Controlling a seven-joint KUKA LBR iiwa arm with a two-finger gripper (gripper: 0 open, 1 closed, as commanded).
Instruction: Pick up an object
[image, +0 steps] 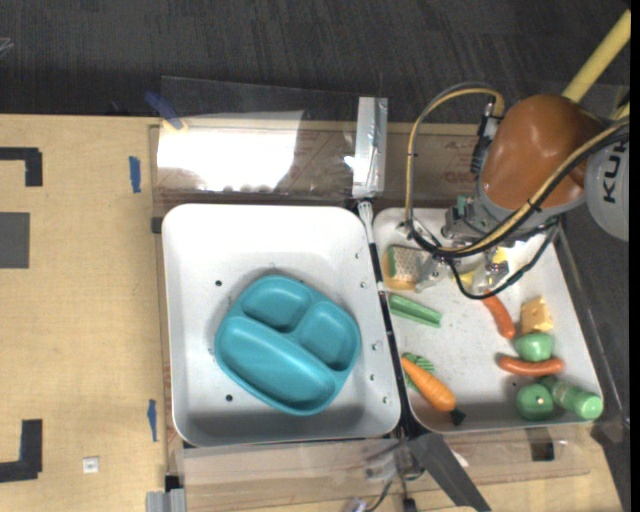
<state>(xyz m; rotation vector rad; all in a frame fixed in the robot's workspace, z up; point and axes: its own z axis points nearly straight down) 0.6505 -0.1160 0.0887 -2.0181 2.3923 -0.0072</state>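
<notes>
A pale wooden bench top (80, 330) fills the left side, marked with black tape corners (28, 165) and short blue tape strips (134, 173). Dark grey carpeted floor (250, 45) runs along the top. A clear plastic sheet (235, 150) catches bright glare behind the bins, beside a strip of silver tape (370, 145).

Glossy teal plastic tray (288, 342), smooth white bins (190, 300), matt wood bench (70, 300), shiny plastic veg (415, 311).
</notes>
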